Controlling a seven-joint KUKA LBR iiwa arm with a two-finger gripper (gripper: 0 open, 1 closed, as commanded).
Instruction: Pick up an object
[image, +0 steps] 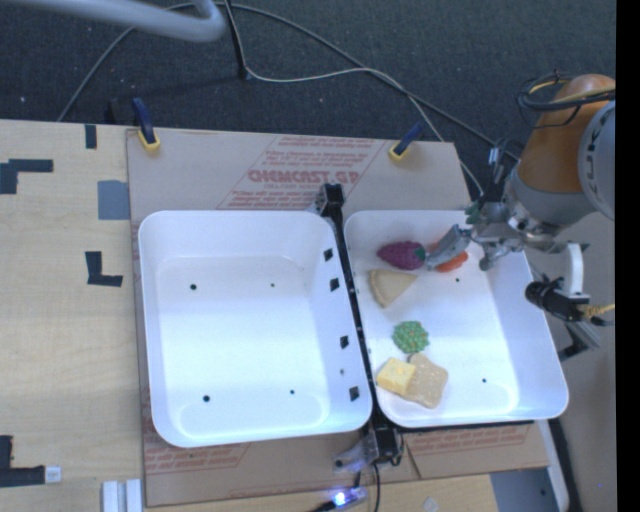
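My gripper (465, 256) hangs over the far part of the right bin (530, 395), its two fingers spread apart, open. One grey finger (442, 249) points left toward a purple vegetable (400, 254). A small orange-red piece (453, 263) lies on the bin floor just under that finger, partly hidden by it; nothing is clamped. Nearer the bin's middle lie a cream wedge (390, 286) and a green broccoli-like piece (410, 336). A yellow block (396, 377) and a tan slice (427, 383) touch each other near the front.
The left bin (160, 300) stands beside the right one, the two walls meeting at a divider with black clips (345, 300). Both rest on a cardboard sheet (290, 175) held by clamps. Cables cross the dark floor behind. A black fitting (550, 295) sticks out at the right rim.
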